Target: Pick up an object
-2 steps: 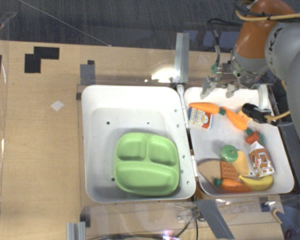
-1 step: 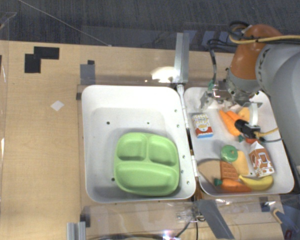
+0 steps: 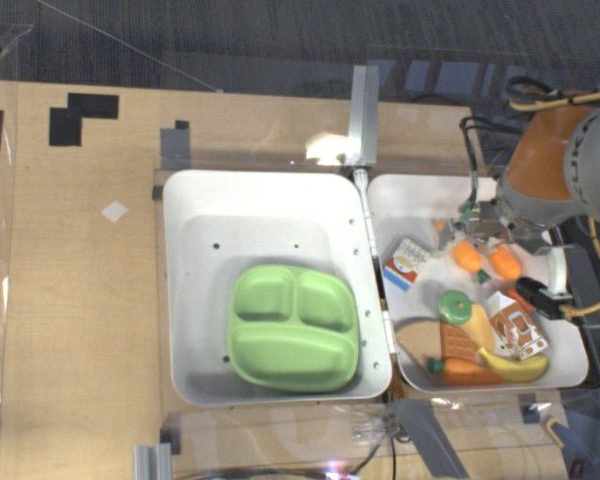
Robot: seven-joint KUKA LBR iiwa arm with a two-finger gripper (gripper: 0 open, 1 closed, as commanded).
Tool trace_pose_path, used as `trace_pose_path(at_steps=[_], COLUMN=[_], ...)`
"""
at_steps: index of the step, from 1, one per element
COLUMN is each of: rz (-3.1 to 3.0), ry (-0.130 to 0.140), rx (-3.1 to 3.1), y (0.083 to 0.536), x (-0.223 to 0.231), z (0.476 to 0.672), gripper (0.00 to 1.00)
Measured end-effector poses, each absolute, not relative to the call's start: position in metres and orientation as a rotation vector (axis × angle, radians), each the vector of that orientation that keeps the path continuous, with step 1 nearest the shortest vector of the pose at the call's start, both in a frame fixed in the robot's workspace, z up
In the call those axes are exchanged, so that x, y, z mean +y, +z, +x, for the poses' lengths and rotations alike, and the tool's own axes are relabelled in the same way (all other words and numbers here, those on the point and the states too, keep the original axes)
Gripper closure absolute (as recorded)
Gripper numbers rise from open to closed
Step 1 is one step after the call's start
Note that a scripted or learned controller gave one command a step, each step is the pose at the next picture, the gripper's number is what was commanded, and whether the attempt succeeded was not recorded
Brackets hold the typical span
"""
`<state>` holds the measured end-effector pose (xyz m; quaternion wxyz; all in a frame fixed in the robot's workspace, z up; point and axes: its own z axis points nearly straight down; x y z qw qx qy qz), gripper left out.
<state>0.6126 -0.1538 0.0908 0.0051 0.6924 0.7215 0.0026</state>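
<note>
The right bin [image 3: 420, 200] holds a jumble of toy food. Two orange pieces [image 3: 467, 256] [image 3: 505, 261] lie side by side near its middle, and a small white carton [image 3: 407, 263] rests by the left wall. Toward the front lie a green round piece [image 3: 456, 306], a brown waffle-like slab [image 3: 458, 343], a carrot [image 3: 467, 372], a banana [image 3: 513, 367] and a printed snack packet [image 3: 515, 328]. My gripper [image 3: 473, 228] hangs low over the bin's far right part, just above the orange pieces. The wrist hides whatever is under it.
A green divided plate [image 3: 293, 326] lies in the left bin [image 3: 195, 268], toward the front. A metal divider post [image 3: 364, 118] stands between the bins at the back. Cables [image 3: 485, 133] loop behind the arm on the right.
</note>
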Motion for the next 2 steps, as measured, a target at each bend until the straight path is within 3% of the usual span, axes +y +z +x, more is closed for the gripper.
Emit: trace_pose_path(at_steps=[1, 2], rz=[2.164, 1.828], ry=[0.020, 0.004], rx=[2.261, 2.551], y=[0.103, 0.186], x=[-0.150, -0.118], z=[0.616, 0.585], gripper=[1.00, 1.00])
